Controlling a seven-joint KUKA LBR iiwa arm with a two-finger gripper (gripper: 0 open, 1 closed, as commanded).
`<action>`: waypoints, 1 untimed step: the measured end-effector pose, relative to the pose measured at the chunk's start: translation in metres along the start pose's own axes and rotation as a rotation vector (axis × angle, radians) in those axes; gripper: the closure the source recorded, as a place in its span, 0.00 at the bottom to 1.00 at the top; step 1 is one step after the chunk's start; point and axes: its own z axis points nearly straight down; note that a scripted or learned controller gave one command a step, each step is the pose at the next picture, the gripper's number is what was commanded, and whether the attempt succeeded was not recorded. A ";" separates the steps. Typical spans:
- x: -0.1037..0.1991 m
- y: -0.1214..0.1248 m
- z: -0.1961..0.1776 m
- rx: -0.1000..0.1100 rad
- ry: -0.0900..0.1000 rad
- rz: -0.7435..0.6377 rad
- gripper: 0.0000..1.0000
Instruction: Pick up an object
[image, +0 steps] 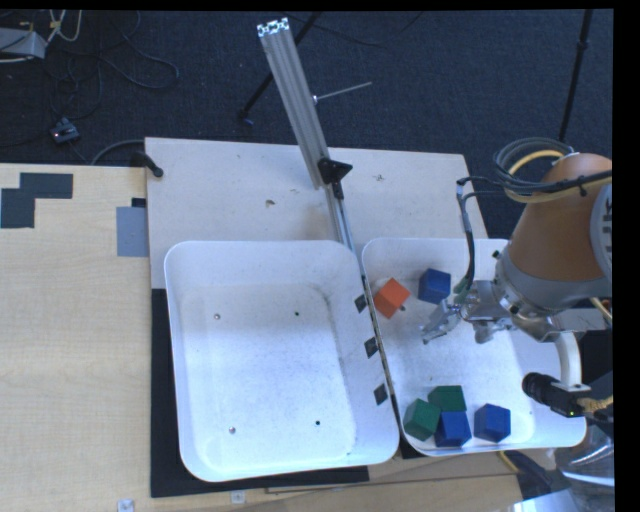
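Observation:
In the right bin an orange block lies near the left wall, with a blue block just to its right. At the bin's front sit two green blocks and two blue blocks bunched together. My gripper hangs over the middle of the right bin, below and right of the orange block and just under the upper blue block. Its fingers are spread with nothing between them.
The left bin lies beside the right one, with a row of black clips along the shared wall. A slanted aluminium rail rises from behind the bins. The arm's orange band looms over the right bin's right side.

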 end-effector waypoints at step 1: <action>-0.037 0.025 0.088 0.005 -0.001 0.001 0.00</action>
